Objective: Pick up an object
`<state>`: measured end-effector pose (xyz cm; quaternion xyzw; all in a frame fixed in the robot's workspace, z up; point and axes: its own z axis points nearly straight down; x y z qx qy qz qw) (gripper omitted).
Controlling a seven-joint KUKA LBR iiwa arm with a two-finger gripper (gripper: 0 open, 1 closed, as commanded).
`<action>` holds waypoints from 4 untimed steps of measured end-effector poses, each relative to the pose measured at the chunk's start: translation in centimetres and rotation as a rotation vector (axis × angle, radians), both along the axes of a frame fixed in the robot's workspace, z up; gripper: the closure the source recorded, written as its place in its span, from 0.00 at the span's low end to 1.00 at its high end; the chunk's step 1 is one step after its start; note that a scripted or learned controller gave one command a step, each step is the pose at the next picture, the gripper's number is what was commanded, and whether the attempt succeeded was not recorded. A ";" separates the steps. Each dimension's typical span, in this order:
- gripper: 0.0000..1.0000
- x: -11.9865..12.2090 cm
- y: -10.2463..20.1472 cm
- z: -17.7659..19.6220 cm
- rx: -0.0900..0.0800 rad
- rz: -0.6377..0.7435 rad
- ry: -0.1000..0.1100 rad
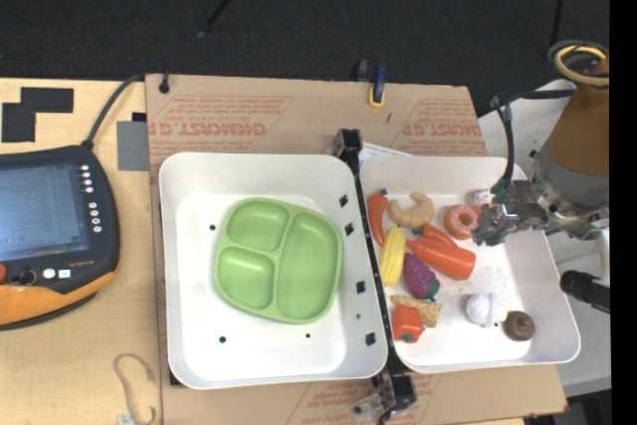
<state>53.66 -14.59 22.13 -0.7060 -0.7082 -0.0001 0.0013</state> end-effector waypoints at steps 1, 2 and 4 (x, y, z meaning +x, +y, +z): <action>1.00 3.6 5.2 0.6 0.000 0.003 -0.002; 1.00 4.2 7.9 -0.2 -0.001 -0.002 0.003; 1.00 4.2 7.3 -0.4 -0.002 -0.004 0.002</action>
